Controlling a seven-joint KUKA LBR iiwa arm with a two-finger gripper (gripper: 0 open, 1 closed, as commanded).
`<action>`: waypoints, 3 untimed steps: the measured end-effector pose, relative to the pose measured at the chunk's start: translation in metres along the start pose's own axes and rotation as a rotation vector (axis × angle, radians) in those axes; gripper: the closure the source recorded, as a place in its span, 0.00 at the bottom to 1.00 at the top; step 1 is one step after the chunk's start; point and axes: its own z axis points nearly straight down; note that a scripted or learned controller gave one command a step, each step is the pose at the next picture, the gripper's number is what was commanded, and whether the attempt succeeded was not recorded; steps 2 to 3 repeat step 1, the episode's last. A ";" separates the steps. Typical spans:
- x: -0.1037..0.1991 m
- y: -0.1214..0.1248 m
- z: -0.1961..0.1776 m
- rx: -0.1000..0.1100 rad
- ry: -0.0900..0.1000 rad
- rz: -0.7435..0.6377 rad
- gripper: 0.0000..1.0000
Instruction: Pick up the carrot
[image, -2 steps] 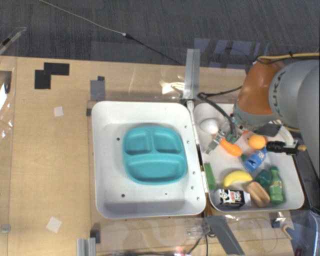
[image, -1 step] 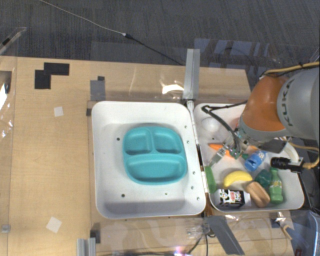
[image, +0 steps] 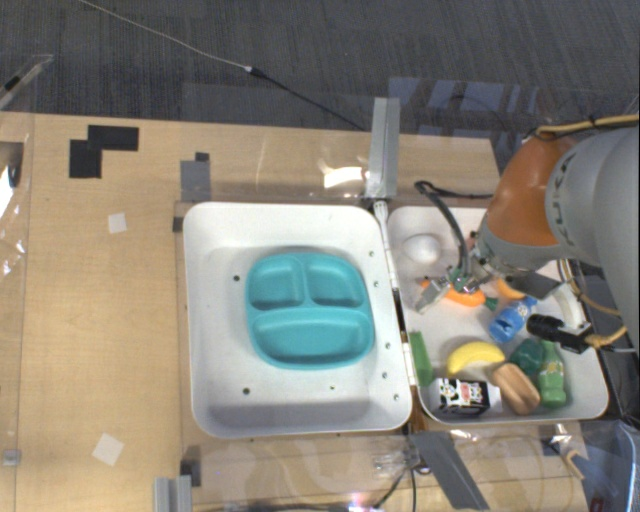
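Observation:
The orange carrot (image: 464, 296) lies in the upper middle of the right bin (image: 596, 398), partly covered by the arm's wrist. My gripper (image: 450, 281) is down in that bin, right over the carrot's left end and touching or nearly touching it. The grey arm with its orange band (image: 520, 200) reaches in from the right and hides the gripper's upper part. Nothing is lifted; the carrot rests on the bin floor.
The right bin also holds a white ball (image: 421, 247), a blue bottle (image: 508, 321), a banana (image: 475, 355), green items (image: 540, 365), a bread roll (image: 515, 388), a black-and-white carton (image: 465, 395) and a green stick (image: 419, 357). A teal divided plate (image: 305, 305) sits in the left bin (image: 210, 250).

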 end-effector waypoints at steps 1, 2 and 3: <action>-0.001 0.004 -0.014 -0.008 -0.006 -0.009 1.00; -0.001 0.004 -0.014 -0.008 -0.006 -0.009 1.00; -0.001 0.004 -0.014 -0.008 -0.006 -0.009 1.00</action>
